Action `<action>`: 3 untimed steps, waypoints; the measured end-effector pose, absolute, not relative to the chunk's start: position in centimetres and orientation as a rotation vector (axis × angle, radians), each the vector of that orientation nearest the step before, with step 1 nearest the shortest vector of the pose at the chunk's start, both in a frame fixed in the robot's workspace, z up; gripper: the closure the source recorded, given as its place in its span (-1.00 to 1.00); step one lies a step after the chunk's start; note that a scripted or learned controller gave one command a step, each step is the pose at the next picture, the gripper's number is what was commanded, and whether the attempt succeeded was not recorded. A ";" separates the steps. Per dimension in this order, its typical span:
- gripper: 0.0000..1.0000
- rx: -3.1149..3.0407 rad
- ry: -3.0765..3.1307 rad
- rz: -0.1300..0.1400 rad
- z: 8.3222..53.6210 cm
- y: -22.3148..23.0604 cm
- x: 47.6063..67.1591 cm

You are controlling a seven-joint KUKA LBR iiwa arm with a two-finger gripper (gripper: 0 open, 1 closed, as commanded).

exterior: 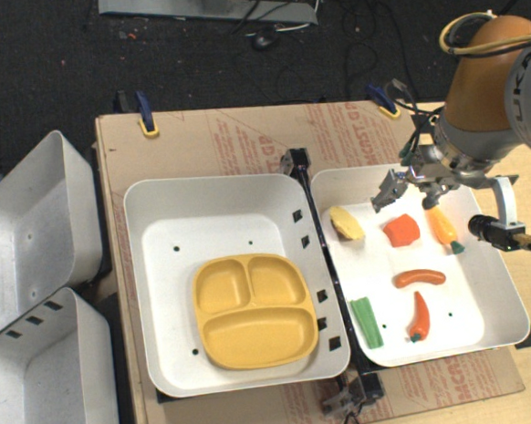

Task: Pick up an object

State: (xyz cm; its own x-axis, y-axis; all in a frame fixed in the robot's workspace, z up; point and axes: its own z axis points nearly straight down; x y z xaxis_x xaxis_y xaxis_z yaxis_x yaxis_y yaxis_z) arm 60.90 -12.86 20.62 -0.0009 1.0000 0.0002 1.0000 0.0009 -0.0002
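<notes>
Hovering my gripper (408, 186) open and empty above the red block (401, 230) (right bin (503, 325)), I've nothing picked yet.

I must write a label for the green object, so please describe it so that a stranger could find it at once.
Look at the right-hand white bin, the one with the small food toys. In its near-left corner, beside the divider between the bins, lies the green stick. It is the only green piece, flat and straight, while the sausage and the chili pepper next to it are reddish and rounded.
</notes>
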 end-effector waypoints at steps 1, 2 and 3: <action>-1.00 -2.219 -2.218 0.005 14.2 -12.7 60.6; -1.00 -2.232 -2.228 0.000 9.6 -13.0 60.9; 1.00 -2.236 -2.230 -0.008 11.0 -13.0 61.1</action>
State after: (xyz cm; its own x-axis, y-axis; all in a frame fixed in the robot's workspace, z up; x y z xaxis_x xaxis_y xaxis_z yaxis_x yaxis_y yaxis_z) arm 61.07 -13.02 10.97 0.0027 1.0000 -0.0077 0.9999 -0.0025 0.0153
